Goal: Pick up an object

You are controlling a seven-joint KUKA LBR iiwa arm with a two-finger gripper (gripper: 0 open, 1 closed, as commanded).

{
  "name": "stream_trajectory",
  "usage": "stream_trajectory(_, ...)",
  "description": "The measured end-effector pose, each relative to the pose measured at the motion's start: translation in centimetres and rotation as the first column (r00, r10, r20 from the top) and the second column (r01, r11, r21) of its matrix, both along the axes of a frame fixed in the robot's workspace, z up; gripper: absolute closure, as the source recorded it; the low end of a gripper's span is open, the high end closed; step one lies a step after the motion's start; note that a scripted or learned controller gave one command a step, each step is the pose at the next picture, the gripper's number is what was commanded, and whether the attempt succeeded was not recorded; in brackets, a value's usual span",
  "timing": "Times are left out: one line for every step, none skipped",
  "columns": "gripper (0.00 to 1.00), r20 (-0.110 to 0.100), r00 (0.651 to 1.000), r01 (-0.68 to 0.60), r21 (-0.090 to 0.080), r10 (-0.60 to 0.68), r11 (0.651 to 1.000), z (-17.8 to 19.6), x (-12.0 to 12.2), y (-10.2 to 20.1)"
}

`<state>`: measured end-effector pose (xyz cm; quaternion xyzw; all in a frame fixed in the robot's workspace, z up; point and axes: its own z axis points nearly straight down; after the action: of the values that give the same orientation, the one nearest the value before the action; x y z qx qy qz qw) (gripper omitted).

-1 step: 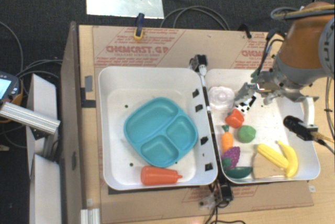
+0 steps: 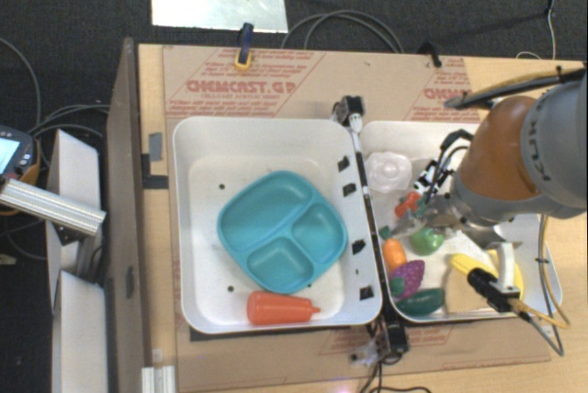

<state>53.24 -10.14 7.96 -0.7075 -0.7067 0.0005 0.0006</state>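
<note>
The right bin (image 2: 404, 132) holds several small toys: a clear cup (image 2: 388, 169), a red piece (image 2: 407, 203), a green round toy (image 2: 426, 241), a small orange toy (image 2: 393, 252), a purple one (image 2: 409, 274), a dark green one (image 2: 421, 299) and a yellow banana (image 2: 476, 266). My gripper (image 2: 432, 212) hangs low in this bin, right above the green round toy and beside the red piece. The grey wrist and orange band (image 2: 501, 143) cover its tip. I see nothing lifted.
The left bin (image 2: 197, 226) holds a teal divided plate (image 2: 282, 230) and an orange carrot toy (image 2: 280, 308) by its front wall. A black-clipped divider (image 2: 358, 189) separates the bins. Cables loop behind the bench on brown cardboard (image 2: 276, 79).
</note>
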Motion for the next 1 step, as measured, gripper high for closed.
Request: stream_trajectory(0.0, 0.008, 1.0, -0.006, -0.001, 0.006, 1.0, 0.6, 5.81, -0.51)
